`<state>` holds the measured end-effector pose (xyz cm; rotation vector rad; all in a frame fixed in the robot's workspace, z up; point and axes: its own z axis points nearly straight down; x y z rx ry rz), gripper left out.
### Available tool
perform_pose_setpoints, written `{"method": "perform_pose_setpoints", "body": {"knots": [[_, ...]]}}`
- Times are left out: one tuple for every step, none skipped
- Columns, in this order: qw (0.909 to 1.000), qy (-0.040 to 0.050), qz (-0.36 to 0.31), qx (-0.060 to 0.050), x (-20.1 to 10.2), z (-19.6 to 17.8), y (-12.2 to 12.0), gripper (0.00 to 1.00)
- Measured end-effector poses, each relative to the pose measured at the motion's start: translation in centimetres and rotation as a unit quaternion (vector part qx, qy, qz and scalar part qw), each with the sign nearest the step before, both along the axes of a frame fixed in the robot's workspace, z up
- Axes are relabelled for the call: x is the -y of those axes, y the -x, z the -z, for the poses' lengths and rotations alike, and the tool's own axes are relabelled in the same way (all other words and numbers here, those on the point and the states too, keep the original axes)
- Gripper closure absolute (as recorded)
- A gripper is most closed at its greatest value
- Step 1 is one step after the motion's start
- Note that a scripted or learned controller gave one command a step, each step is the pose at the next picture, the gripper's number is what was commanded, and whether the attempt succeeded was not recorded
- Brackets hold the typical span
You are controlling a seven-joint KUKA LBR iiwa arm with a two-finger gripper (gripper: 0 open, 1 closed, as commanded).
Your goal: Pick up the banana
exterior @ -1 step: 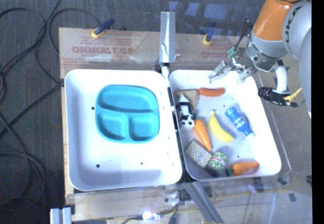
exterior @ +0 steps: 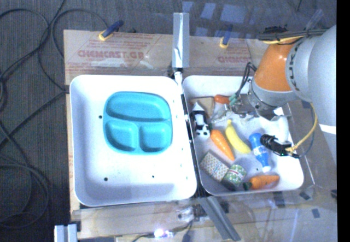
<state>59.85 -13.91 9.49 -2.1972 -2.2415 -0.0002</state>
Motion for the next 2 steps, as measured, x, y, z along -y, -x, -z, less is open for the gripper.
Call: {"method": "perform_pose_setpoints", "body": {"knots": [[1.0000, -0.0013, -0.002, -0.001, -0.1, -0.7, -0.1, 1.00], [0.9776, 0.0007, -0.211, 0.001, -5.1, -11.5, -1.3, 1.00]]}}
